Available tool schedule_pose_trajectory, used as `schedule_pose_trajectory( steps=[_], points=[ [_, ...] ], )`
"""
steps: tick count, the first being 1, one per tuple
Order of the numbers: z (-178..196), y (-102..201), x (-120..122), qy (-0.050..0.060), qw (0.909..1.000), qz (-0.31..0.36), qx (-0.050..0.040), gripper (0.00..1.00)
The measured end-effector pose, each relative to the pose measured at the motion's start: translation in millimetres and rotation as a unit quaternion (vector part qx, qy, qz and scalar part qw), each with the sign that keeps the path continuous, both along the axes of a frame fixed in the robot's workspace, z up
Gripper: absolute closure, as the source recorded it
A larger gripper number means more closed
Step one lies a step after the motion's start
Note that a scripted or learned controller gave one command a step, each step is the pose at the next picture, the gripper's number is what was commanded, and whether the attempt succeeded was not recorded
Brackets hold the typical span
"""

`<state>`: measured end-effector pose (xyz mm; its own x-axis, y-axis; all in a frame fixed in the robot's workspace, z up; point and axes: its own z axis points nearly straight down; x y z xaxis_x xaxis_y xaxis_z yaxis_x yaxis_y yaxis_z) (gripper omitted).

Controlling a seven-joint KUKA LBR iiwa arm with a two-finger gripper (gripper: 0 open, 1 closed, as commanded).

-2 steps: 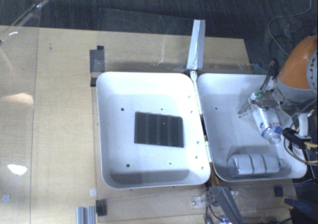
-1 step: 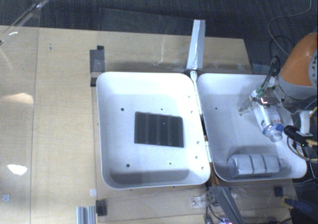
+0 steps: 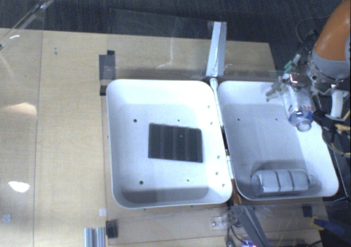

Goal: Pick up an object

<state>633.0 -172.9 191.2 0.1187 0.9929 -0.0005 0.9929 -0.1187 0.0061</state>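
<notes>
Two white bins sit side by side on the bench, so that each thing stays within the arm's reach and cannot slide off the wood. The left bin (image 3: 118,131) holds a dark ribbed pad (image 3: 175,143), lying flat near the bin's middle, well apart from every wall. The right bin (image 3: 247,131) holds a grey block (image 3: 280,181) with rounded ends, lying on its long side at about 6 o'clock in that bin, close to the near wall.

The arm (image 3: 332,40) comes in at 2 o'clock of the view, and its gripper (image 3: 299,111) hangs over the right bin's 2 o'clock corner, near the far right wall. Its clear and metal parts blur together there, so I cannot tell how it is set or whether it grips anything; a small blue-tinged piece shows at its tip, but whether that is a held thing or part of the tool is not plain.

The grey block lies nearest the gripper, at roughly 7 o'clock from it and well apart, so I judge it the likely target. Its place close to the wall could hamper a grasp, since one side has little room. The pad is thin and flat, and would probably be harder to lift.
</notes>
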Motion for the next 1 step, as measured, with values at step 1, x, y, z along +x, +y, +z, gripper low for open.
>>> schedule_pose_trajectory(
  steps=[1],
  points=[
    [-9.3,14.4,-16.5,0.001,0.9893,0.146,-0.0001,1.0]
  ],
)
